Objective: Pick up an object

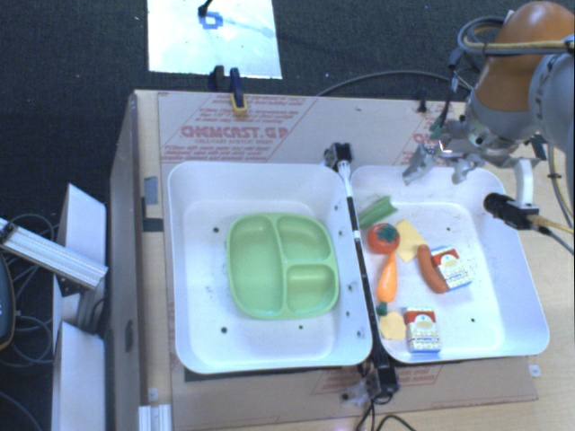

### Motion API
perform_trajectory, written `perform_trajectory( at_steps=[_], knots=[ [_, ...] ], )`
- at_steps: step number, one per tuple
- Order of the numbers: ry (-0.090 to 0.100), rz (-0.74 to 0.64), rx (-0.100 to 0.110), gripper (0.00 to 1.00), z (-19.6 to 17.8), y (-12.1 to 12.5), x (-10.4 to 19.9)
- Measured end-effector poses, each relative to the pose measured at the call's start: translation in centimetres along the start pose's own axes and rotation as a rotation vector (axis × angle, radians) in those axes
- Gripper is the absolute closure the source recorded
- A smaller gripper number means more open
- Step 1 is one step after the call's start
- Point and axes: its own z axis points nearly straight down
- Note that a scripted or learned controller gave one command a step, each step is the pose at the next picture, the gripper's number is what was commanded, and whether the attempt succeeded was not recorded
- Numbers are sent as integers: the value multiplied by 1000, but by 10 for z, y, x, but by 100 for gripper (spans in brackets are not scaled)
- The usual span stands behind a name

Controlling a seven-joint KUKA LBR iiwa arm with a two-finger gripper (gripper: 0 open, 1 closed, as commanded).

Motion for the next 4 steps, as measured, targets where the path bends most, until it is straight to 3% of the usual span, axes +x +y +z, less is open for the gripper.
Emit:
perform_trajectory(
  at_steps=[1,2,3,4],
  knots=[
    [-1,2,-1,0,115,12,-21],
    [0,-1,0,0,120,12,25],
    [0,-3,-3,100,108,13,25],
    [0,-3,-3,0,108,13,25]
  ],
)
